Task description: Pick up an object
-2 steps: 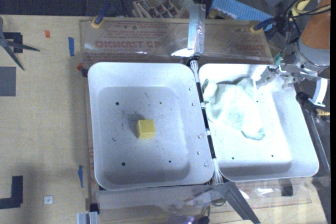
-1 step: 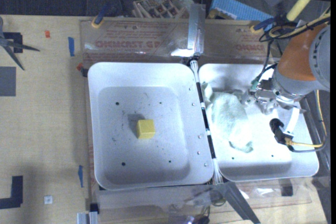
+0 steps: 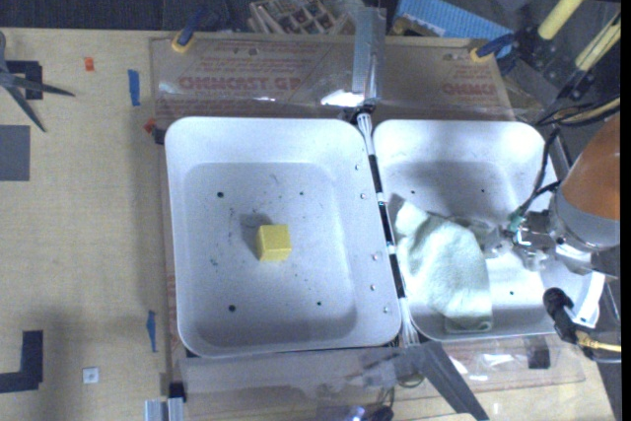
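The pale cloth (image 3: 446, 263) in the right bin (image 3: 458, 145) seems the target; gripper (image 3: 513, 234) beside it, finger state unclear, must descend.

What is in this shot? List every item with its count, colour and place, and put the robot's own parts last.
Bins: 2, white, side by side on the bench, left bin and right bin.
Block: 1, yellow, near the middle of the left bin's floor.
Cloth: 1, pale whitish-green, crumpled, in the left half of the right bin, running toward its near edge.
Bench top: 1, tan, left of the bins.
Clear sheet with red lettering: 1, behind the bins.
Blue tape marks: 2, on the bench left of the bins.
Arm: 1, grey with an orange band, entering from the right.
Gripper: 1, over the right bin, just right of the cloth; finger state unclear.
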`<act>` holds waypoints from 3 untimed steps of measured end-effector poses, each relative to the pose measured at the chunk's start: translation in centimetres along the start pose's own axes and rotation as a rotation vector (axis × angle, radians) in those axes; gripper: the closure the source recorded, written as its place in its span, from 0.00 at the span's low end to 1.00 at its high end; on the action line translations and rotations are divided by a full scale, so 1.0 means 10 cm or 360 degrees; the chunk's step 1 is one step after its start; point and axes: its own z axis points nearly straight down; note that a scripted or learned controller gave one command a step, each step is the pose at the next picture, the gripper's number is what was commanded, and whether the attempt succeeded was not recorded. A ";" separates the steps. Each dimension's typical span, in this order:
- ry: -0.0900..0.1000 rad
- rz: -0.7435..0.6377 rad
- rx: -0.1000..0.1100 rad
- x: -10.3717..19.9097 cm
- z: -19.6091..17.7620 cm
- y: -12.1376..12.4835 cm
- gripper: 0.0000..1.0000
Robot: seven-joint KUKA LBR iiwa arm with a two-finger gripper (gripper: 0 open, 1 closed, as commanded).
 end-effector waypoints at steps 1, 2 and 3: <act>0.0006 0.0127 -0.0007 0.90 -0.01 -0.14 0.00; 0.0009 0.0135 -0.0013 0.89 -0.11 -0.13 1.00; 0.0002 -0.0007 0.0020 1.70 -0.94 0.10 1.00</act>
